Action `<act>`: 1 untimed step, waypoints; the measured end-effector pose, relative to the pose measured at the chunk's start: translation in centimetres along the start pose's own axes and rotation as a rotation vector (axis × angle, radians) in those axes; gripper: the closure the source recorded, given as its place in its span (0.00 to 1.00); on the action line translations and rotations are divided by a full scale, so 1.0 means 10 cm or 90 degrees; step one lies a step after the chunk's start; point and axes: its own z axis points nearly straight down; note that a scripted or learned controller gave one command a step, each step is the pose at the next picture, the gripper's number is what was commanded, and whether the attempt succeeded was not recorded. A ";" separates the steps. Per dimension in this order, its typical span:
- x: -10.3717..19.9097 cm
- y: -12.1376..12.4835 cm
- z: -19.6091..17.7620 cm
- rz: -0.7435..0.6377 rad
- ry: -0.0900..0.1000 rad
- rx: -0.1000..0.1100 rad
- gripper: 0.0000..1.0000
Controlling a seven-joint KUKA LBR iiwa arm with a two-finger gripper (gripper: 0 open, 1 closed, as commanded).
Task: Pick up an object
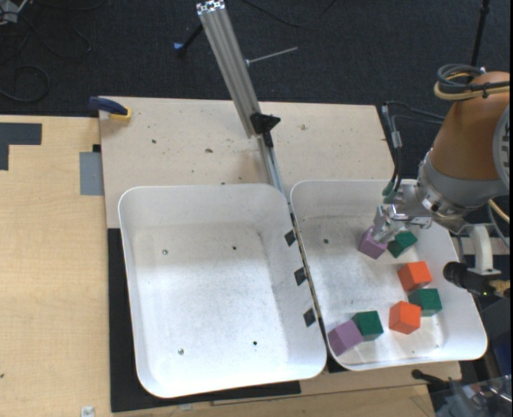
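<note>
Nearest us, lower right, a purple block and green block sit untouched. Higher up, our claw hangs over another purple block, probably lining up a grab.

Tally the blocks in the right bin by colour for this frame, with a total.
Purple blocks: 2
Green blocks: 3
Orange blocks: 2
Total: 7, all in the right bin. The gripper hangs over the upper purple and green pair.
</note>
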 end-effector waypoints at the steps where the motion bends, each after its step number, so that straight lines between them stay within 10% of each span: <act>1: 0.62 -0.01 0.03 0.000 0.000 0.001 1.00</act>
